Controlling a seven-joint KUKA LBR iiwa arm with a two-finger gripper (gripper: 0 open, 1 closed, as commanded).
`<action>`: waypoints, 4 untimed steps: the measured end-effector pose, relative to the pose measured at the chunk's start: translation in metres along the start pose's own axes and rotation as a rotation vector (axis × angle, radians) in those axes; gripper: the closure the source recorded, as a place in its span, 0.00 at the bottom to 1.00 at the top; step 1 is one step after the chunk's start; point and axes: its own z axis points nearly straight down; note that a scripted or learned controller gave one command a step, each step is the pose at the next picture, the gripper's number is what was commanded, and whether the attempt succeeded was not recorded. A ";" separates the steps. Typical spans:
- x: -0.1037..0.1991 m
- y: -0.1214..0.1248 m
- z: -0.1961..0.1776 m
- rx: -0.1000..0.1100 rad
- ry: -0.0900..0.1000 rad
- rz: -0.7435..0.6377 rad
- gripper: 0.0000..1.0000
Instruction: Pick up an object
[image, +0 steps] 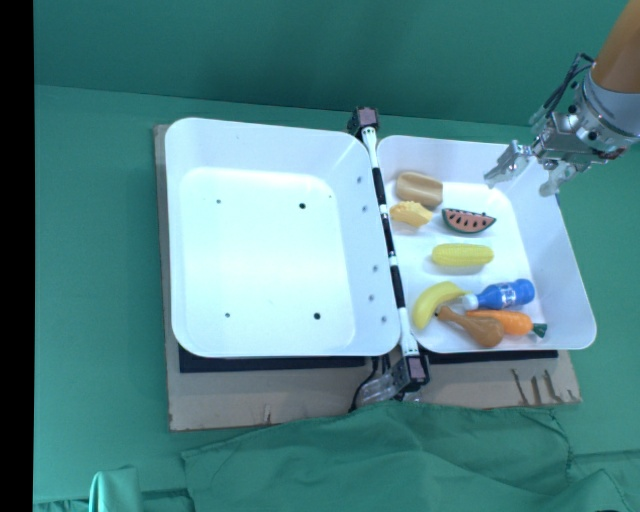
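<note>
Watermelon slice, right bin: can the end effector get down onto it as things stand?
Probably yes. The watermelon slice lies flat with bare bin floor around it, apart from the bread roll and corn cob. The end effector hovers open over the far rim.

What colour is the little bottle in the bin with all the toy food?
The bottle is blue with a white cap, seen best in the camera view.

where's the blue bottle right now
The small blue plastic bottle lies in the right white bin, near its front edge, between the yellow banana and the orange carrot.
</note>
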 end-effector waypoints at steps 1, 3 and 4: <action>0.000 0.000 0.000 0.000 0.000 0.000 0.00; -0.008 -0.005 0.120 0.008 0.001 0.001 0.00; -0.010 -0.003 0.137 -0.004 -0.002 -0.001 0.00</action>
